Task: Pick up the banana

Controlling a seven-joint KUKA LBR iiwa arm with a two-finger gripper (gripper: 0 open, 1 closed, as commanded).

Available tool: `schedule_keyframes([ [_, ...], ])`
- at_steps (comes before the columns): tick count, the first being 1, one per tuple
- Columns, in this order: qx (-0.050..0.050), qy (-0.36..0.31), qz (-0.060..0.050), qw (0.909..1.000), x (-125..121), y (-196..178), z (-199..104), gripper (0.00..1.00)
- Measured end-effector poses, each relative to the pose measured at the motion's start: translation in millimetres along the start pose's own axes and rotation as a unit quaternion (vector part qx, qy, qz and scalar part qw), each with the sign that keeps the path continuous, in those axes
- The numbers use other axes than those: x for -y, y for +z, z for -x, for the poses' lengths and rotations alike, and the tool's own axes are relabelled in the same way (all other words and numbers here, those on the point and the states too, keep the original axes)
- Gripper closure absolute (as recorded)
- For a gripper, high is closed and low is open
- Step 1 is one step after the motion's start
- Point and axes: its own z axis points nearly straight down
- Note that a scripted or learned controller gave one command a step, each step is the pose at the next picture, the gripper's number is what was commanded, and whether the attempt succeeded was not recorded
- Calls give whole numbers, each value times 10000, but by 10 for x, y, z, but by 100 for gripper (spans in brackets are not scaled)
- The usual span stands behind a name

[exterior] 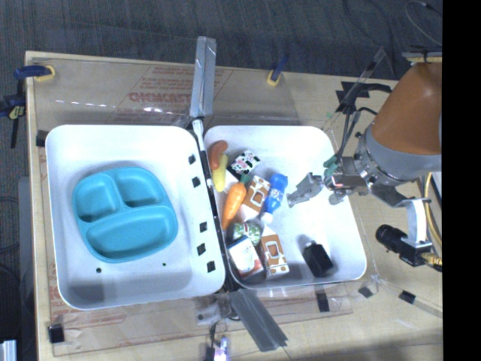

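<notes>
The banana point(219, 178) is small and yellow. It lies against the left wall of the right bin point(342, 224), between a brown-red sausage point(218, 154) above it and an orange carrot point(234, 203) below it. My gripper point(302, 189) hangs over the middle of the right bin, well to the right of the banana, with a blue bottle point(276, 190) between them. It looks open, and nothing sits between its fingers.
More small items crowd the right bin's left half: a black-and-white toy point(243, 164), an orange box point(258, 194), a green-and-white carton point(244, 248) and another box point(273, 255). A black block point(317, 259) lies near the front. The left bin point(56, 262) holds a blue divided plate point(124, 213).
</notes>
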Motion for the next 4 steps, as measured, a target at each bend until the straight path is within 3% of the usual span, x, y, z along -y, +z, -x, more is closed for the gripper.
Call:
schedule_keyframes([
  [1,6,630,-15,9980,-542,584,-875,0],
  [2,11,855,77,9963,-739,1427,-757,0],
  [3,3,176,12,9998,-1016,627,-163,0],
  [4,5,274,18,9996,-1184,1802,-450,0],
])
